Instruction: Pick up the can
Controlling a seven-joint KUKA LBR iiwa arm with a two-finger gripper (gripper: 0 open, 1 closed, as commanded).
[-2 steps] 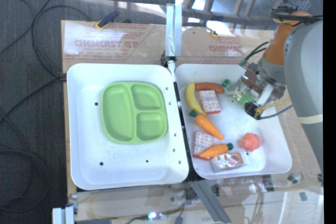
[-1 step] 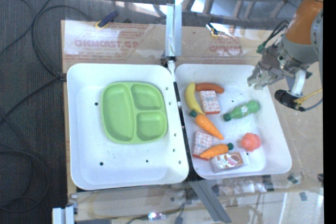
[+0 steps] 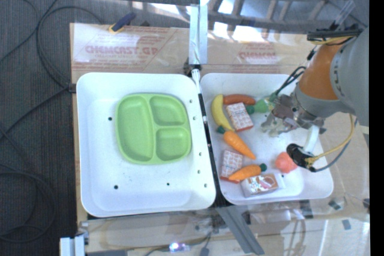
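Two white bins sit side by side on the tabletop (image 3: 90, 51), left one holding a green divided plate (image 3: 153, 128). Claw (image 3: 279, 125) hangs over the right bin (image 3: 318, 186) near its right side; can't tell if it's spread or pinched. Can (image 3: 238, 116) lies further left between the banana (image 3: 218, 112) and carrots.

The can (image 3: 261, 184) lies on its side in the right bin, pale with a red-and-white label facing up, its long axis running roughly left to right. It sits apart from the hand (image 3: 279, 123), nearer the bin's front wall and slightly to the view's left.
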